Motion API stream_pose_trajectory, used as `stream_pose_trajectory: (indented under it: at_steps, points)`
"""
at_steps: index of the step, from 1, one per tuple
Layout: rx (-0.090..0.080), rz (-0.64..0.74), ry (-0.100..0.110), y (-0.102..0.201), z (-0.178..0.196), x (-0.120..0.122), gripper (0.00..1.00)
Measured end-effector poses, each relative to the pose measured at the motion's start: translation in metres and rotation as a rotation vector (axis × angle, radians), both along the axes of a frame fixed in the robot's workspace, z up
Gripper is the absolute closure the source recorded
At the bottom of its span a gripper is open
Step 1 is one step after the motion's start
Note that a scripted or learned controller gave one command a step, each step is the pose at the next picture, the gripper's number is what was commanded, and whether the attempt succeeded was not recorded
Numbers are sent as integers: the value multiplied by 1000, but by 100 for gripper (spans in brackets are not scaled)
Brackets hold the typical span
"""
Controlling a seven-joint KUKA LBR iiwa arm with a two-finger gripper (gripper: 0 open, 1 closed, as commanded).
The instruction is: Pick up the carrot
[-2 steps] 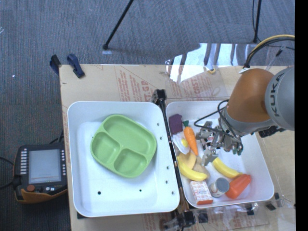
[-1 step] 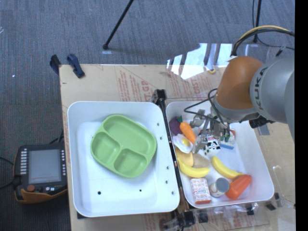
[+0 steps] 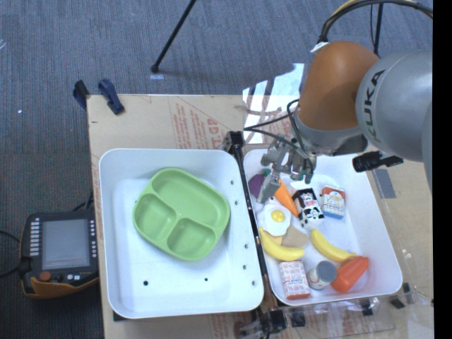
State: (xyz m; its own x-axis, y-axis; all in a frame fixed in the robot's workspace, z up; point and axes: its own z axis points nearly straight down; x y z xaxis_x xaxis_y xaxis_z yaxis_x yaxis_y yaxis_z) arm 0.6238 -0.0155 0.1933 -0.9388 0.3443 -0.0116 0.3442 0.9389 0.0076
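Orange tapered carrot (image 3: 286, 198) beneath the two-finger gripper (image 3: 288, 167), whose state cannot be told; the crowding purple toy (image 3: 257, 185) risks a misgrasp.

Even, soft overhead light; white bins (image 3: 113, 182) bright, image slightly grainy.

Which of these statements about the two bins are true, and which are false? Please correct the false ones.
1. The green plate lies in the left bin. True.
2. The carrot lies on the green plate. False: it lies in the right bin, near the fried egg.
3. Two bananas lie in the right bin. True.
4. The gripper hangs above the left bin. False: it is above the right bin, beside the carrot.
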Motion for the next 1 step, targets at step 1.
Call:
stream_pose_trajectory:
  at_steps: [1]
  points:
    - [-3, -111, 2, -72, -100, 16, 0]
